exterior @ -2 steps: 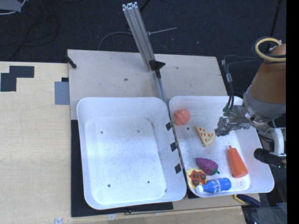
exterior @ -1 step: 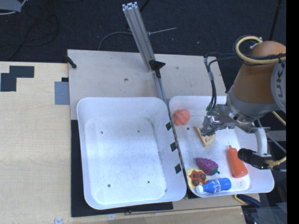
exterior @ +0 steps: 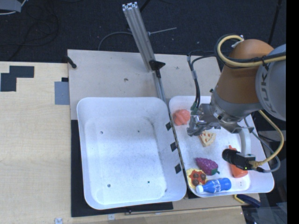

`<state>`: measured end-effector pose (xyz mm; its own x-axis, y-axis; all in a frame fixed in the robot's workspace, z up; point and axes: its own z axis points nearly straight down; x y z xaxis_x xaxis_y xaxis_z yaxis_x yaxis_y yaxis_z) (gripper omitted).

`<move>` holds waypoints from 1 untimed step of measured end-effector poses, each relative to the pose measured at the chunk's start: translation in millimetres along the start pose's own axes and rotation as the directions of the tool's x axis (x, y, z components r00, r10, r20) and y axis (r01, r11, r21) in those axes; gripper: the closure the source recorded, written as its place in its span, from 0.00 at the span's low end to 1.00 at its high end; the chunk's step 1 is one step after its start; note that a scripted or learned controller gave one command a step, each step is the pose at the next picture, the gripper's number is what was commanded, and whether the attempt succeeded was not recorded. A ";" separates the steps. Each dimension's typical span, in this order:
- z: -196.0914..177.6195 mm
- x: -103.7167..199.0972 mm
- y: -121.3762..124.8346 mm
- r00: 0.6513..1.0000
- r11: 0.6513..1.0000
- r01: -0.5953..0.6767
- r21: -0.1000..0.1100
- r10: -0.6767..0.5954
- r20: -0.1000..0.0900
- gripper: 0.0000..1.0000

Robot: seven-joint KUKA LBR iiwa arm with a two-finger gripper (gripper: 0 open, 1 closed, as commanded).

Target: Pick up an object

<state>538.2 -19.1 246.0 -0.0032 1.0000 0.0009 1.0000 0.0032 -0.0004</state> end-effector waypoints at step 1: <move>4.2 41.8 4.7 1.000 1.000 -0.001 0.001 0.001 0.000 1.00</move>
<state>542.8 22.8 241.9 -0.0025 1.0000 0.0006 1.0000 0.0025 -0.0012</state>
